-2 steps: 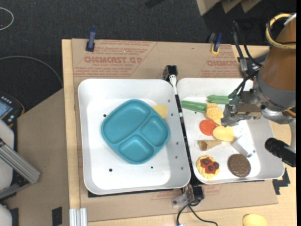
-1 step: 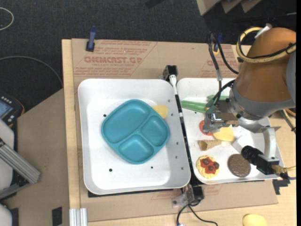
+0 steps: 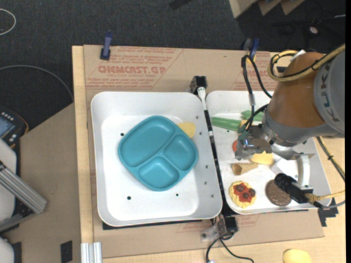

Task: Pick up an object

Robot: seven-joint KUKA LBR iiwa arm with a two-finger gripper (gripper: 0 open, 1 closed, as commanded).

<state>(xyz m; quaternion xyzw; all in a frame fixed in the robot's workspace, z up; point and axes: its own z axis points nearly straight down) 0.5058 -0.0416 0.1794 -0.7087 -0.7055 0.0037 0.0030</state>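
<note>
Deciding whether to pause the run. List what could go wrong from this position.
1. The gripper sits low among crowded toy food in the right bin; it may nudge the yellow piece or green piece instead of grasping.
2. Cables hang beside the wrist and might snag on the bin wall.

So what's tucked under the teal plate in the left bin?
A pale yellow piece pokes out from under the teal plate's far right edge, lying on the left bin. How far it runs beneath, and whether anything else lies under there, is covered by the plate.
</note>
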